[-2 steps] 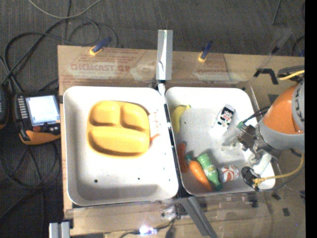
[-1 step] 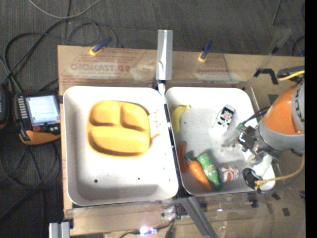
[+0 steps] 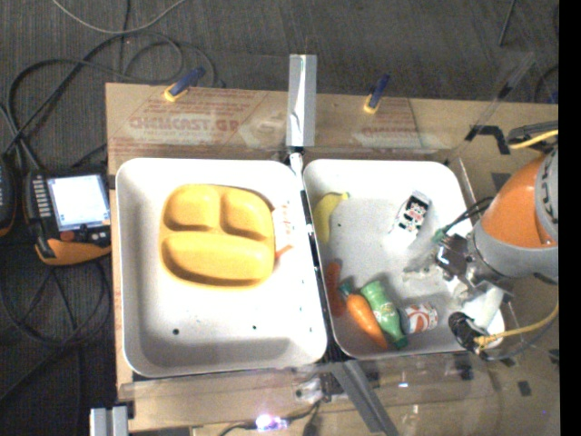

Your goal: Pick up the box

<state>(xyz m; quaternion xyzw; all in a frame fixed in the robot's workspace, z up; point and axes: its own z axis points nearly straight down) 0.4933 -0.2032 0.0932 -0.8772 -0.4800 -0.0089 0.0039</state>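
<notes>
Smooth white bin [image 3: 436,175] holds small printed box [image 3: 413,213].

We see two bins side by side on the bench [image 3: 127,107]. Left bin [image 3: 136,334]: a divided tray [image 3: 218,234] in its upper half. Right bin [image 3: 363,184]: banana [image 3: 325,213] at the upper left against the wall, small box [image 3: 414,213] right of it. Along the lower edge, left to right: carrot [image 3: 360,316], bottle [image 3: 385,310] touching the carrot, can [image 3: 420,317] just beside the bottle. The arm [image 3: 522,221] reaches over the right bin's right rim; the claw [image 3: 442,260] sits between box and can, apart from both. Off the bench, far left, a handheld controller [image 3: 68,212] lies on the floor.
</notes>
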